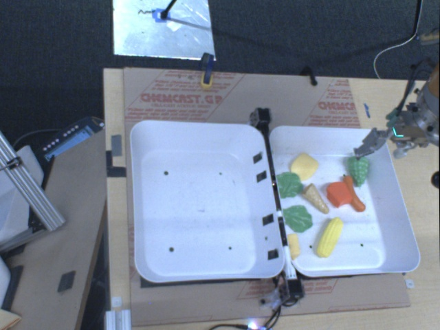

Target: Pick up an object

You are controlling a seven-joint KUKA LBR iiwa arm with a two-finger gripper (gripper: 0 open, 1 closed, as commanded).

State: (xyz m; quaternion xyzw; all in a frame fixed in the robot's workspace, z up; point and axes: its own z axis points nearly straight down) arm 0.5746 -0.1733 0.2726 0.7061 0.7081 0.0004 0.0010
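Observation:
The right bin (392,253) holds several toy foods. A dark green bumpy piece (357,168) lies near the bin's far right, and my gripper (371,145) hangs right above it, its tip at the piece's top edge. Whether the two touch is unclear. An orange-red piece (344,194) sits just below the green one. Further left are a yellow lump (304,165), a green leafy piece (289,183), a tan cone (316,198), another green leafy piece (298,217), a corn cob (329,236) and a small yellow piece (293,245).
The left bin (199,253) sits beside the right one, joined by a black clip strip (269,184). Both rest on a cardboard sheet (227,95). A yellow and blue clamp (206,71) stands at the sheet's far edge. A silver rail (27,191) lies at the left.

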